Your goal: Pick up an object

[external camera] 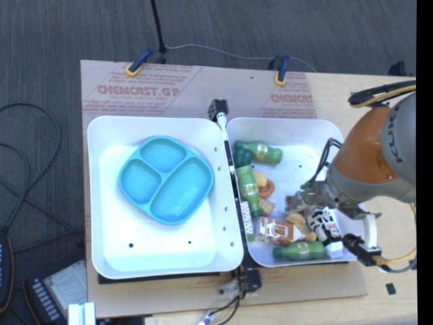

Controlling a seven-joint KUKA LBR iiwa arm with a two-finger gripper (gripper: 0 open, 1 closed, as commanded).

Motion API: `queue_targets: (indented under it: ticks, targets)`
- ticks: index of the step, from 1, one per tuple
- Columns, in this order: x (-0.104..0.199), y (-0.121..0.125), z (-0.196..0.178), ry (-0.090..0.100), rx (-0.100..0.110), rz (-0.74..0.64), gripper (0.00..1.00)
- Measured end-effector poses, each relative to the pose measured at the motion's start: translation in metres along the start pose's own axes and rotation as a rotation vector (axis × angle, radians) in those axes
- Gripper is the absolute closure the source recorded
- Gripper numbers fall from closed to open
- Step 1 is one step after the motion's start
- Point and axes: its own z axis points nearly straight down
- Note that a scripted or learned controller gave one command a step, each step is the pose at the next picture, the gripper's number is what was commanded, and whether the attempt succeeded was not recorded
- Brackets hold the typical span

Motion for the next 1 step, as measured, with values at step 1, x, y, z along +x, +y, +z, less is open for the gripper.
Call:
queue_targets:
  ticks: [1]
  targets:
    - [0.0812,0.0587,-0.115,0.005,0.013,-0.002,1.0]
